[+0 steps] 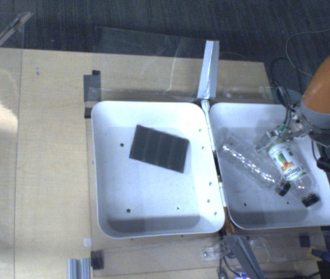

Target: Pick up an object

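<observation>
Pale wood covers the bench, which carries two shallow white bins side by side. Beyond its far edge lies dark ribbed carpet. Clear plastic sheeting stands along the back of the bins, with a grey metal post rising where they meet. Small black brackets sit at the corners of the left bin.

A dark grey ribbed pad lies flat and slightly skewed in the left bin's far half, clear of all its walls.

The right bin holds a clear crumpled wrapper, stretched slantwise across the middle. Just right of it lies a small clear bottle with a white and green label, on its side. Two small black pieces lie near it: one touching the wrapper's lower end, another near the bin's right corner.

The arm, orange and grey, comes in at the right edge and is cut off there. Its end effector hangs over the bottle's upper end; whether it touches the bottle cannot be made out. It is small and tangled with glare from the plastic, so I cannot tell whether it is released or clenched, or grasping anything. The wrapper's outline is hard to trace against the white floor. A thin cable loops over the carpet behind the arm.
</observation>
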{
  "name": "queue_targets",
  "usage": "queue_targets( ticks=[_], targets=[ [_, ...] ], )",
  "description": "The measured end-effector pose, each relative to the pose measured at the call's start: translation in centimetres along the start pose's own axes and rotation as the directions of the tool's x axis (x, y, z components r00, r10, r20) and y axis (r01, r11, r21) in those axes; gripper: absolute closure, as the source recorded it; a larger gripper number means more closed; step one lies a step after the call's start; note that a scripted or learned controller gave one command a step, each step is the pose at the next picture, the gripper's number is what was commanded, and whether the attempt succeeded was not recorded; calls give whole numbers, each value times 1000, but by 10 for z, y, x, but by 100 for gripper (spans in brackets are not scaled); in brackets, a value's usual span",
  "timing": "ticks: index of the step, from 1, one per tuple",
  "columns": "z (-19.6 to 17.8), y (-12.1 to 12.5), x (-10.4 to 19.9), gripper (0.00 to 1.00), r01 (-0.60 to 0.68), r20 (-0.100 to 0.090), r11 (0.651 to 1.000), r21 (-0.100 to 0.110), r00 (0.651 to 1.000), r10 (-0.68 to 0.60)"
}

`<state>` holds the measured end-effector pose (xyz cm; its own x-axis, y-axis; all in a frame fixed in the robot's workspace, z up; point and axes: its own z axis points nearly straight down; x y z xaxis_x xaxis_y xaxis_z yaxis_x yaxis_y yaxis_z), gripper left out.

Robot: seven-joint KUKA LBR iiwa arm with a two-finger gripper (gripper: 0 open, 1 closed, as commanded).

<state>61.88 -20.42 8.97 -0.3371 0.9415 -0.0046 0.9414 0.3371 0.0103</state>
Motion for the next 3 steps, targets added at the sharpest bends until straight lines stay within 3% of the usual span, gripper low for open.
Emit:
queue_targets(
  ticks=[1,2,3],
  targets=[
    [-1,-35,12,0,-7,1,1000,-4,1000,7],
    [-3,-105,35,0,59,5,998,-4,998,-59],
    [-15,-101,35,100,61,12,998,-13,998,-61]
  ],
)
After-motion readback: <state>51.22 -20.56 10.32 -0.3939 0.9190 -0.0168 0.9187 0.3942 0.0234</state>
